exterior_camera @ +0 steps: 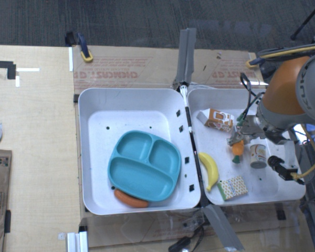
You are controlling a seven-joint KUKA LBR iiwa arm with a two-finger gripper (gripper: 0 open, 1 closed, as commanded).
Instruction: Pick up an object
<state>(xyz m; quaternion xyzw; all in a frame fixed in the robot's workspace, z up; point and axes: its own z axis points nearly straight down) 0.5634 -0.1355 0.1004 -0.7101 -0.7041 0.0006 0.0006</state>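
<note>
**Gripper low over the small orange object in the right bin**

The gripper [238,138] is down inside the right bin [283,193], just above a small orange object [237,149], which looks like the target of this try. The arm [286,96] reaches in from the right, so its wrist covers the back right part of the bin. I cannot tell if the gripper is spread or pressed together, and the orange object is not clearly between its parts.

Several things lie close by. A brown carton [219,119] is just beside the gripper on the left, and a small can [258,155] is near on the right; both could be pushed. A banana [209,169] and a patterned packet [232,187] lie nearer the front. In the left bin [89,140], a teal divided plate [145,165] partly covers an orange sausage-like thing [130,200].
</note>
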